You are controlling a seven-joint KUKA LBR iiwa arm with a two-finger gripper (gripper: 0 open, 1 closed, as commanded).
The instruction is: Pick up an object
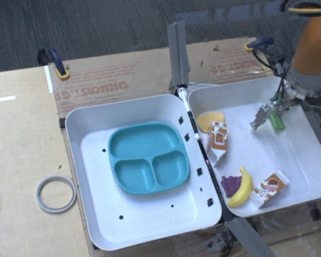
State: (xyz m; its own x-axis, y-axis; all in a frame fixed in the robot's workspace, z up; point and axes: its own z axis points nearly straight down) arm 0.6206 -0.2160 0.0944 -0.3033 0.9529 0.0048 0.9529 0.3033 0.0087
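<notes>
While the arm is being reached into the right bin [310, 148], a green object [277, 121] is being gripped between the fingers of the gripper [266, 116], above the bin floor, apparently so that it is being lifted clear.

Pale wooden bench [18, 154] under even light, dark, perhaps carpeted floor [98, 13] beyond.

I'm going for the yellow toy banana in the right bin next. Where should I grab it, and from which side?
Grip the yellow toy banana across its curved middle, coming straight down from above. It lies flat on the right white bin floor, with purple toy grapes against its left side and a small white carton close on its right. The upper tip looks freest, so closing there is likely safer.
</notes>
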